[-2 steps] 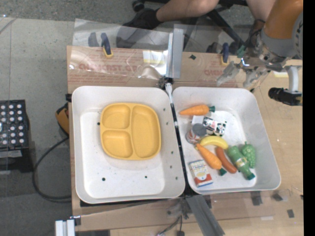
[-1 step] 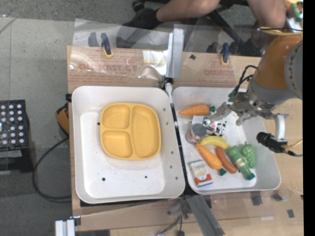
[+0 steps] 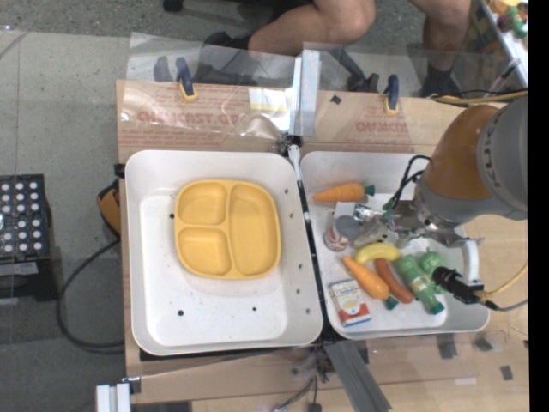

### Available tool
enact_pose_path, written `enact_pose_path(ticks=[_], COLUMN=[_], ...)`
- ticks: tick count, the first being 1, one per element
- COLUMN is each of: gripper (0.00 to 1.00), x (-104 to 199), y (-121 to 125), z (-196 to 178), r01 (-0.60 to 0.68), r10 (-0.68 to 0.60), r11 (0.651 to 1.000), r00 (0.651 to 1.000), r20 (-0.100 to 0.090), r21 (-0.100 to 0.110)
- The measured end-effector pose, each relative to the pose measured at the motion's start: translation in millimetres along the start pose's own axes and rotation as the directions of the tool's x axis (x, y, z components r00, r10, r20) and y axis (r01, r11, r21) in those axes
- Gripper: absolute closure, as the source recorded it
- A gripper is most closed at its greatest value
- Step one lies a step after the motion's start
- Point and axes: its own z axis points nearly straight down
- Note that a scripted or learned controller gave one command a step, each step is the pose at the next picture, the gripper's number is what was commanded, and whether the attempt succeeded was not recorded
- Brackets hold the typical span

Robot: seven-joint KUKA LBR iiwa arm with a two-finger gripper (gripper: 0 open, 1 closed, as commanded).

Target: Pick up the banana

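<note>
One short, curved yellow banana (image 3: 377, 252) lies just below the gripper (image 3: 375, 227), whose opening I cannot tell.

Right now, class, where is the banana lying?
The banana lies in the right bin, near its middle, just under the gripper, with an orange carrot just below it.

Red print on the clear plastic sheet (image 3: 206, 114) behind the left bin (image 3: 137, 256), mirrored/reversed, not legible. Similar reversed red print on the cardboard (image 3: 377, 127) behind the right bin. Small carton (image 3: 349, 303) has printing, too small to read.
</note>
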Motion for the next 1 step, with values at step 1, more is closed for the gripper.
enact_pose_path(ticks=[1], gripper=[0.0], x=[43.6], y=[-22.6], z=[0.2], r01=[-0.008], r10=[0.008], r11=[1.0], r00=[1.0], r20=[0.0], r21=[0.002])
